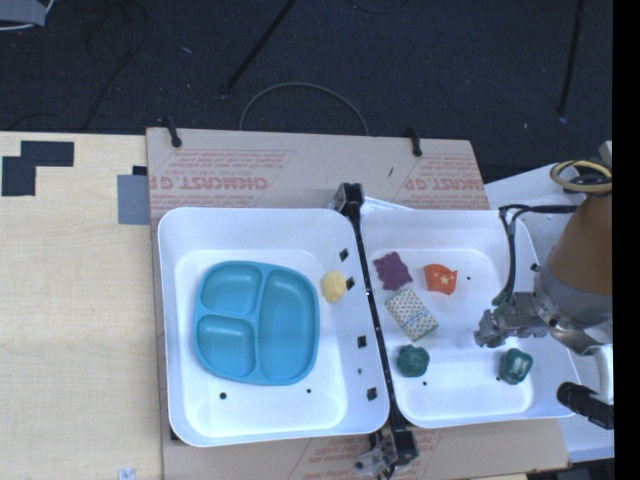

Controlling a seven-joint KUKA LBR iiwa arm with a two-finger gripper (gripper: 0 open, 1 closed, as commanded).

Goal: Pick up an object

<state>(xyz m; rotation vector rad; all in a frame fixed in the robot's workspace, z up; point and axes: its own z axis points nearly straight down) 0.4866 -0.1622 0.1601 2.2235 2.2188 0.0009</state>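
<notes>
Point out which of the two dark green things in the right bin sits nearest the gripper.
The green one at the bin's right end, just below the gripper. The other green one lies farther left, under the patterned block.

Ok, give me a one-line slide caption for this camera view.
Gripper low over the right bin, beside a green object; blue divided plate in the left bin.
</notes>
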